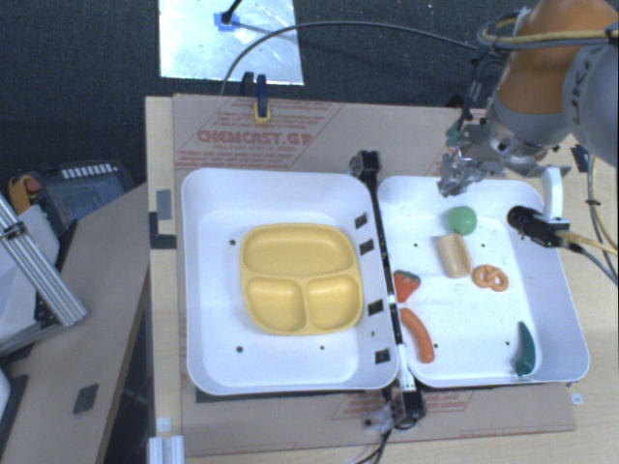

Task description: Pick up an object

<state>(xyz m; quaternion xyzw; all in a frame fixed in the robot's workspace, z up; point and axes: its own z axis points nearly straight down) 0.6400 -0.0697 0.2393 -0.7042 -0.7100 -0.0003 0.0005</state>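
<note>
- The bench [126,259] is viewed from one fixed camera set above, tilted down at a slant.
- Both bins are framed fully, from moderate height.
- The arm [551,66] is seen entering at two o'clock.

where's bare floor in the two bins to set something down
Left white bin: a bare strip all round the yellow three-compartment tray, widest along the left wall. Right white bin: bare in the lower middle, between the orange sausage and the dark green pepper. Crowded around the green ball, tan block and pretzel, under the gripper.
</note>
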